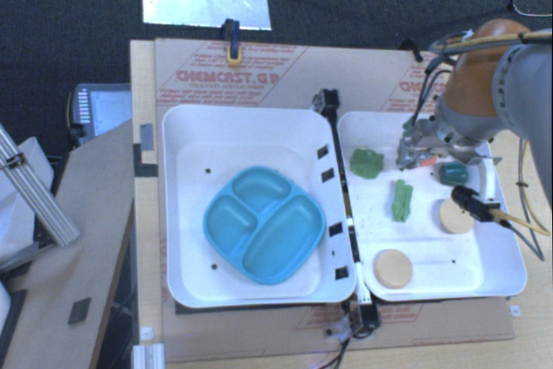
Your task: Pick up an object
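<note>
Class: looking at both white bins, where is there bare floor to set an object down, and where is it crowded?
Free: left bin floor behind the blue plate; right bin front strip right of the tan disc. Crowded: around the gripper, green lump, green stick.

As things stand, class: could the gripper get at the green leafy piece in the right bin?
Probably yes. The gripper hangs just beside the green leafy piece, with nothing lying between them.

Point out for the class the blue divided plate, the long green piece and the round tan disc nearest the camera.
blue divided plate (263, 225), camera view, on the ridge between its compartments.
long green piece (403, 200), camera view, at its middle.
round tan disc (393, 268), camera view, at the centre of its top face.
</note>
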`<state>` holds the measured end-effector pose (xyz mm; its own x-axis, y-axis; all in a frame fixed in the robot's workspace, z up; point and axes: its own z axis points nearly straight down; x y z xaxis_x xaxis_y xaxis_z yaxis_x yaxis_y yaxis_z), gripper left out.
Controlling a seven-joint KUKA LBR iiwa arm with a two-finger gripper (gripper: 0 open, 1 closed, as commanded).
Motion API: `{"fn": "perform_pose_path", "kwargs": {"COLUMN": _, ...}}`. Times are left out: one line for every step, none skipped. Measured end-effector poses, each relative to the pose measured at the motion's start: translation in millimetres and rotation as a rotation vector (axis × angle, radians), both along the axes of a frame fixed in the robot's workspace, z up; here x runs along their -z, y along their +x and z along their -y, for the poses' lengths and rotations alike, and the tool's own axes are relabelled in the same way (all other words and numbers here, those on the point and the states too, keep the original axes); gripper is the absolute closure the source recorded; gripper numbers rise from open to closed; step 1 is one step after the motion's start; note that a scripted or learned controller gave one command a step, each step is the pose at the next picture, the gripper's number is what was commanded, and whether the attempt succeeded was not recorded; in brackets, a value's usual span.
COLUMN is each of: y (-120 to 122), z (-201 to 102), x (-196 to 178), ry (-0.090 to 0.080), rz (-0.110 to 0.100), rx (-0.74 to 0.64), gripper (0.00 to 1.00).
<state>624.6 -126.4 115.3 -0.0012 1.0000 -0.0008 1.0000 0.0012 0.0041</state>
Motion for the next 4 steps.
{"fn": "perform_pose_path", "kwargs": {"y": 8.2, "z": 2.1, "x": -62.4, "ry": -0.001, "rz": 0.003, "rx": -0.003, "gripper": 1.00}}
{"fn": "perform_pose_path", "kwargs": {"y": 18.3, "z": -4.2, "x": -116.4, "ry": -0.001, "rz": 0.003, "rx": -0.004, "gripper": 1.00}}
{"fn": "perform_pose_path", "kwargs": {"y": 19.2, "z": -4.3, "x": -130.3, "ry": 0.000, "rz": -0.001, "rx": -0.004, "gripper": 1.00}}
{"fn": "perform_pose_path", "kwargs": {"y": 11.3, "z": -63.8, "x": -119.7, "ry": 0.002, "rz": -0.004, "rx": -0.008, "gripper": 1.00}}
